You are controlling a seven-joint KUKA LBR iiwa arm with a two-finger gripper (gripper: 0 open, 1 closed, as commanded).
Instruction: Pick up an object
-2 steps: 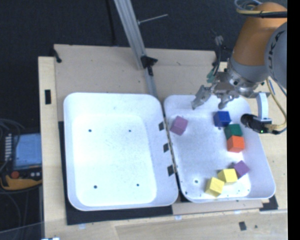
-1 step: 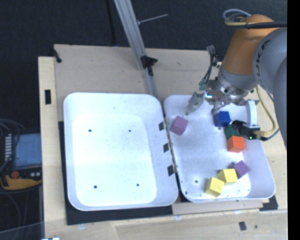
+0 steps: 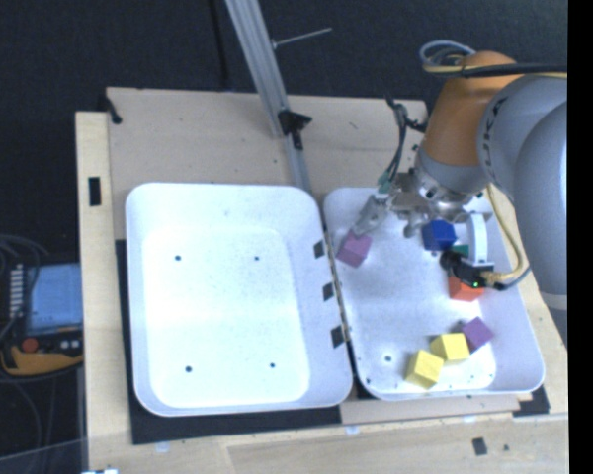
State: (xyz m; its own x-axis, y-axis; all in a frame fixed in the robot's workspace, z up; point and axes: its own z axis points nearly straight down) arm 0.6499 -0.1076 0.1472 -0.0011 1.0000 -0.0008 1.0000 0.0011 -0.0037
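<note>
My gripper [image 3: 389,225] hangs over the back left part of the right bin [image 3: 395,304], open, with nothing between its fingers. A pink-purple block [image 3: 353,251] lies just below and left of the left fingertip [image 3: 368,219], near the bin's left wall; I cannot tell whether they touch. A blue block [image 3: 438,235] sits just right of the right finger, partly under the wrist. Farther toward the front lie an orange-red block [image 3: 465,287], a purple block [image 3: 477,332] and two yellow blocks [image 3: 453,347] [image 3: 424,367].
The left bin [image 3: 217,294] stands beside the right one, with black clips [image 3: 326,289] along the shared edge. A slanted metal post [image 3: 262,57] rises behind the bins. The grey arm with its orange band [image 3: 460,117] covers the right bin's back right corner.
</note>
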